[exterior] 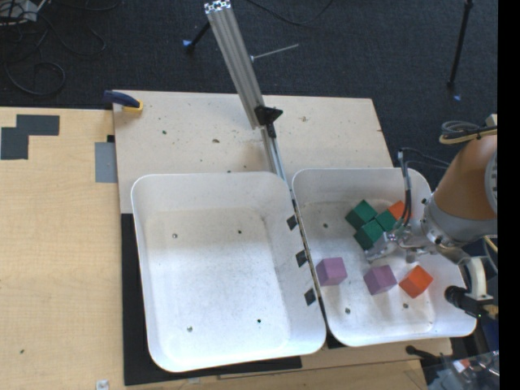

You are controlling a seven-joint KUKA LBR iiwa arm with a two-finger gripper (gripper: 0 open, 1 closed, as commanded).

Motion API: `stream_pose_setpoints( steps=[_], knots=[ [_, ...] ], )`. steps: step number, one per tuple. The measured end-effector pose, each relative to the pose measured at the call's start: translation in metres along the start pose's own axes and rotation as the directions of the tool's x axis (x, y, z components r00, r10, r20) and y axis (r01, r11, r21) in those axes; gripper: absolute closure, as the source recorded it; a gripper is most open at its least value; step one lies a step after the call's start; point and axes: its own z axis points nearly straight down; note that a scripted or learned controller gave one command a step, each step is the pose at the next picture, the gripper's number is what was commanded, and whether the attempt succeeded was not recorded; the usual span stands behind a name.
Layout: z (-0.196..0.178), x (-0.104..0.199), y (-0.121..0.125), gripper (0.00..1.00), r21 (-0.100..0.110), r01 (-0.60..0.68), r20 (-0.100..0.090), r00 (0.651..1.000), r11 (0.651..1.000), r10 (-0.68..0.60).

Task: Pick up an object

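The right bin (341, 331) holds several blocks. A green block (367, 222) lies near its middle, with a small orange piece (396, 210) just behind it. Two purple cubes sit lower down, one (331, 271) near the bin's left wall and one (379, 279) further right. An orange cube (417, 282) lies to the right of them. My gripper (383, 247) reaches in from the right, low over the bin, between the green block and the right purple cube. Its metal tip points left, just below the green block.
The left bin (162, 218) stands beside the right one, with black clips (296, 238) along the shared wall. A slanted aluminium bar (240, 63) rises behind the bins. The orange band of the arm (471, 177) hangs over the right bin's right edge.
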Motion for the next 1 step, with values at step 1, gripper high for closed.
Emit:
stream_pose_setpoints(
  steps=[1],
  knots=[
    [-0.0116,-0.0007,0.0000,1.00,0.000,-0.006,-0.001,1.000,1.000,0.006]
  ],
)
